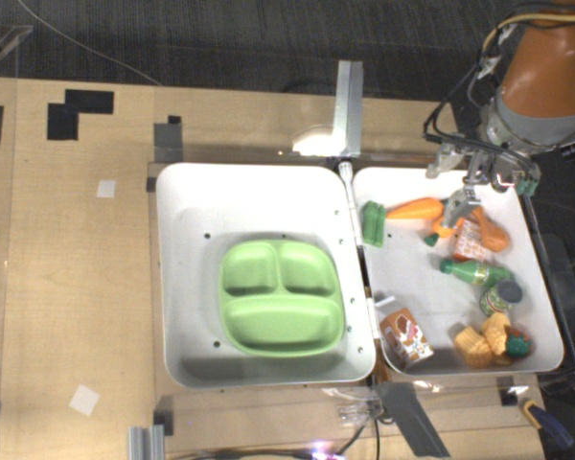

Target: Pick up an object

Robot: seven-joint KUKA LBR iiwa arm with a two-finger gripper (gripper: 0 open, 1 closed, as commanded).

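Gripper [463,202] hangs at the right bin's [417,257] far edge, beside the carrot [417,210]; its grasp cannot be told.

The robot arm [546,75] is big and round near the top right. Its widest part is a shiny orange band [548,65], shaped like a fat ring. Under the orange there is a pale grey part, smooth and curved. Thin black cables [460,99] loop out from the side of the arm and bend back in again. At the bottom sits the gripper [471,199], made of small silver metal pieces with dark bits mixed in. It looks bumpy and busy, with little blocks and corners, much thinner than the fat arm above it.
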